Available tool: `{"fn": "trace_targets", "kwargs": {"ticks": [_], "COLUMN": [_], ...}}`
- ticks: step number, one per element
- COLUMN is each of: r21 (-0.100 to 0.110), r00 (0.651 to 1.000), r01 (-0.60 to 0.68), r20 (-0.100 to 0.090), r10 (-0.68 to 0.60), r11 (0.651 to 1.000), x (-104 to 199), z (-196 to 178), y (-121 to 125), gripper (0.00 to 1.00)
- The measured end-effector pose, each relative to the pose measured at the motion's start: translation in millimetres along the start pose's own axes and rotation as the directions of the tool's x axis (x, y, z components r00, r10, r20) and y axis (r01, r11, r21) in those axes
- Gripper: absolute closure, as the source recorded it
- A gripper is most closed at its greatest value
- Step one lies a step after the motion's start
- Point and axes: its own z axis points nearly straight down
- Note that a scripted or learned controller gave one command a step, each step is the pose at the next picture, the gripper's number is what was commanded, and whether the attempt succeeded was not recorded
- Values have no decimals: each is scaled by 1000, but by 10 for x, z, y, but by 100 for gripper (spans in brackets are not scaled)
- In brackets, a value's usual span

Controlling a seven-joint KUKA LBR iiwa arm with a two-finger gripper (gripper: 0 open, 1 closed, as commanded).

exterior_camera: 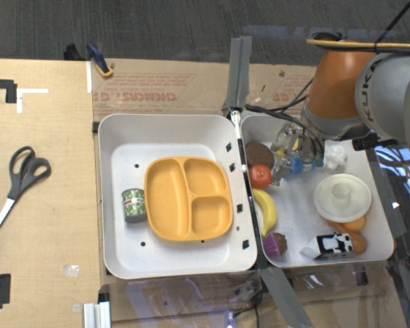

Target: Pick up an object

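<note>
My gripper (pixel 288 158) hangs low over the back left part of the right bin (pixel 383 251). It is just right of a red tomato (pixel 261 175) and a brown rounded object (pixel 258 152). A small blue item (pixel 305 164) shows right beside the gripper; I cannot tell whether it is held. Below the tomato a yellow banana (pixel 266 209) lies along the bin's left wall, and a purple object (pixel 274 244) sits at the front. In the left bin (pixel 116 251) a yellow divided plate (pixel 189 198) rests with a small green can (pixel 133 205) at its left.
The right bin also holds a white round lid (pixel 341 196), an orange fruit (pixel 348 223) under it, a black-and-white carton (pixel 333 244) and a white crumpled item (pixel 335 156). Scissors (pixel 20 176) lie on the bench at far left.
</note>
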Motion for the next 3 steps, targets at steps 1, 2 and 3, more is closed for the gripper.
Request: {"fn": "trace_targets", "kwargs": {"ticks": [1, 2, 3], "r21": [0, -1, -1], "r00": [1000, 997, 996], "r01": [2, -80, -88], "r20": [6, 1, 1], "r10": [-2, 80, 88], "r11": [1000, 997, 996], "x": [-16, -3, 68], "z": [-106, -1334, -1765], "y": [2, 444, 570], "gripper": [100, 100, 100]}}
